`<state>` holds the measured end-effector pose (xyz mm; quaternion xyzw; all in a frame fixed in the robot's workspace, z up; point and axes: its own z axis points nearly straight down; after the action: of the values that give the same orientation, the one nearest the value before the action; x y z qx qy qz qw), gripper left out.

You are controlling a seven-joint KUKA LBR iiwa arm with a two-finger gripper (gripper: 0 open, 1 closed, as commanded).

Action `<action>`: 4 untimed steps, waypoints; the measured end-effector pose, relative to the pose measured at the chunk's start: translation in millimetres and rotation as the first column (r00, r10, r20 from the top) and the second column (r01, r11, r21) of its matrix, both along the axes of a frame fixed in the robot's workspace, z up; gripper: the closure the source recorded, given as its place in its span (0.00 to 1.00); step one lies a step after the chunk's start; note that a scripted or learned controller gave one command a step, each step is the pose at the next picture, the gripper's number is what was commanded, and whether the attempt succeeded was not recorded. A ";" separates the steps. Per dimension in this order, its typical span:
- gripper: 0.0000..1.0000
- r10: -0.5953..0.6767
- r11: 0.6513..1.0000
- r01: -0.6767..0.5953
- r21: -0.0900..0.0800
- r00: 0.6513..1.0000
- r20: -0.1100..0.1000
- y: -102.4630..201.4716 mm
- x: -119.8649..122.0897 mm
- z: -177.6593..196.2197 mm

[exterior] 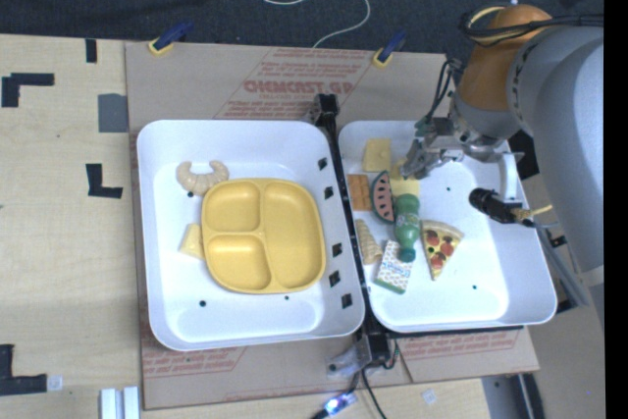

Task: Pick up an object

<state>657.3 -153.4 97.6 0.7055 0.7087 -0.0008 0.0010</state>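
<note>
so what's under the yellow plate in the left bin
A pale wedge pokes out from under the yellow plate's left edge; a croissant touches its top-left rim. Whatever else lies beneath the plate is hidden.

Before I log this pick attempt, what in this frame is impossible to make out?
- Gripper: whether it is open or shut; the camera view looks down on the wrist, which covers it.
- Yellow item below the gripper: partly covered by it, so contact is unclear.
- Pale piece in the left bin: tucked under the yellow divided plate.
- Patterned packet: print too small to read.
</note>
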 end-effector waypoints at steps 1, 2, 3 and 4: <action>1.00 -0.004 1.000 0.004 0.002 1.000 0.004 -4.6 3.5 62.1; 1.00 -0.003 1.000 0.003 0.001 1.000 0.003 -9.2 -0.8 108.2; 1.00 -0.004 1.000 0.004 0.003 1.000 0.001 -9.0 -0.3 128.2; 1.00 0.001 1.000 -0.001 0.005 1.000 -0.002 45.8 -16.6 136.6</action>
<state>640.7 -107.6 234.2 0.7050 0.7092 0.0003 -0.0012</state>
